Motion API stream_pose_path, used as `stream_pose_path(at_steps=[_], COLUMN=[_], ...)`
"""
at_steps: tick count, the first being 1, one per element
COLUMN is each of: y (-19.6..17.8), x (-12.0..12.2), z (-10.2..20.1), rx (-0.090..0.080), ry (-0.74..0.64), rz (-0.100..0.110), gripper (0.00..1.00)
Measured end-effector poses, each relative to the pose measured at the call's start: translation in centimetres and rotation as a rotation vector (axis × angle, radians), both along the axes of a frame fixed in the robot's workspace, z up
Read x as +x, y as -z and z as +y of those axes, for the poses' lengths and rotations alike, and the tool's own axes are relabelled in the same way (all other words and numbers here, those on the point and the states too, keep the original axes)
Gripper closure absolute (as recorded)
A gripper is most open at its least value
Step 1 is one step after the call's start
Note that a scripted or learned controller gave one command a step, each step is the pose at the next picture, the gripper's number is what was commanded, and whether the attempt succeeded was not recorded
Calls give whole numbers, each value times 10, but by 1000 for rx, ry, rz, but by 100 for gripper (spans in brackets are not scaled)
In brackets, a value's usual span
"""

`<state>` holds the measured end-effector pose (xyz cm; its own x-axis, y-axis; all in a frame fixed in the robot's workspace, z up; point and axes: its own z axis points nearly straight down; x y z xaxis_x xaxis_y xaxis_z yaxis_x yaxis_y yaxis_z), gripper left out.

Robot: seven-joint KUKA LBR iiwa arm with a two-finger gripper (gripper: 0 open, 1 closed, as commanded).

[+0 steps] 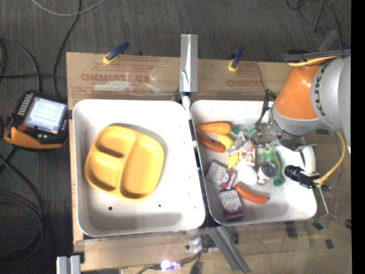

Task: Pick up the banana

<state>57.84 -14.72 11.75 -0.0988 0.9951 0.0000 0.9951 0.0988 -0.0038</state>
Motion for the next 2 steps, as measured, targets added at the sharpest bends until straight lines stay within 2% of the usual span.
stream_pose_path(at_steps=[1, 2], y=[20, 11], x=[8, 10], z=[28, 31], rx=[-16, -13], ry=[-165, -167], rz=[-26, -33], gripper=[0, 100])
